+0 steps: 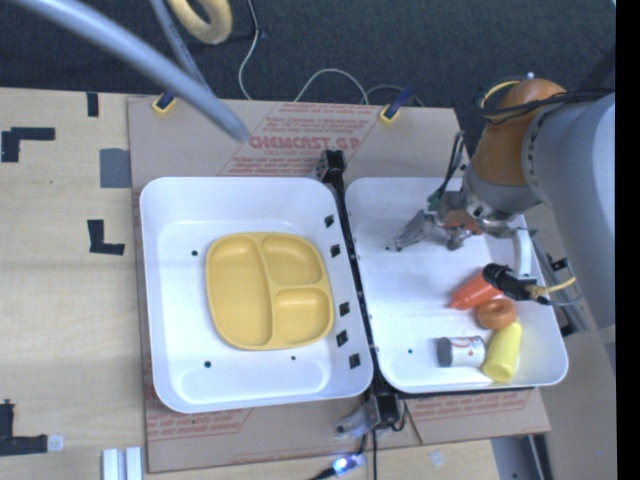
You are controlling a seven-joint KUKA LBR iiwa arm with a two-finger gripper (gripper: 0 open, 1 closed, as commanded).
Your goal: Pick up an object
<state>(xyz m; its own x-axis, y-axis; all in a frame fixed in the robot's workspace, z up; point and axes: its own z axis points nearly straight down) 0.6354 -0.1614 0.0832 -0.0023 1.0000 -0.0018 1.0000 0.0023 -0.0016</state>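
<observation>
From my remote seat I saw the hand low over the back part of the right bin, its two fingers spread open and pointing toward the divider, with nothing between them. The objects lay well apart from it, in the front right corner of that bin: an orange cone-like piece, a brown ring like a small doughnut just beside it, a yellow bottle-shaped item, and a small white tube with a dark cap touching the yellow one. In the left bin a yellow divided plate rested near the middle.
</observation>
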